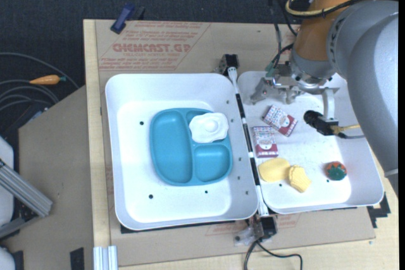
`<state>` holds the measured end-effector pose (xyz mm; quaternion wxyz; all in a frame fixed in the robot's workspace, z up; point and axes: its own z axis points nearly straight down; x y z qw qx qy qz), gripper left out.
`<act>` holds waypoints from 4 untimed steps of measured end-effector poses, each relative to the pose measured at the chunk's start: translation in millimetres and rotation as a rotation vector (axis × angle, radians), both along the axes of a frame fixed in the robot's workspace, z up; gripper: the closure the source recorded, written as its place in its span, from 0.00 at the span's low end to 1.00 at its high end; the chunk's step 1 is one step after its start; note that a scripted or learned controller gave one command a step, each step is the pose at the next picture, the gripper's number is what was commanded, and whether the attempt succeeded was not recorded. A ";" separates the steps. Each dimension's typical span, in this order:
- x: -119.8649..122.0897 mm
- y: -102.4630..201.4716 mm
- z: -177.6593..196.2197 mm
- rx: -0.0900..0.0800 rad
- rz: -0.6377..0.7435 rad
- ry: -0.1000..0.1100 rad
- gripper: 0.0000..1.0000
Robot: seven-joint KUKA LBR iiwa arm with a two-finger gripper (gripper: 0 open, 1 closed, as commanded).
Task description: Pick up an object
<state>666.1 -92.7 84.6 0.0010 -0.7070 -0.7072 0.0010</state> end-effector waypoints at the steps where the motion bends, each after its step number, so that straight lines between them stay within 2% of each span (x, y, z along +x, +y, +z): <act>1: 0.2 0.9 0.4 0.000 0.001 -0.001 0.00; 4: 0.3 -0.2 0.4 -0.001 0.000 -0.001 0.00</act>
